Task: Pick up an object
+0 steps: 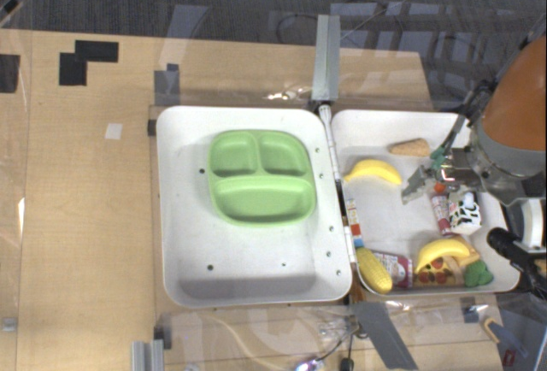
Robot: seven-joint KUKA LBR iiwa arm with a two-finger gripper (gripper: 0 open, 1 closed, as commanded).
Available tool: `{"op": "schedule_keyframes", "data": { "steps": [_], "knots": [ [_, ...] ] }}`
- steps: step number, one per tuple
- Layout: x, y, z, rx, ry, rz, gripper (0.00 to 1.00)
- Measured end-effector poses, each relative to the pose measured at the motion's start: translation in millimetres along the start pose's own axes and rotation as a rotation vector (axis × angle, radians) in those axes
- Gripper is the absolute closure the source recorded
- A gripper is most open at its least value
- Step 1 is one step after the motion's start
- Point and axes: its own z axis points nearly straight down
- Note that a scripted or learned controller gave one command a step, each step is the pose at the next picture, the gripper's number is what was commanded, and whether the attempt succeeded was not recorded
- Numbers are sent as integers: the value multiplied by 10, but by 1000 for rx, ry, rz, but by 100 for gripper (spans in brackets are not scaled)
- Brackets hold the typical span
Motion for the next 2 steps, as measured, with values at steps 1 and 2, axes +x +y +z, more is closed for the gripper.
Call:
{"op": "schedule_keyframes", "data": {
  "steps": [1, 2],
  "knots": [
    [12, 19, -110, -5, 1, -3, 100],
    [12, 19, -110, -5, 1, -2, 0]
  ]
}}
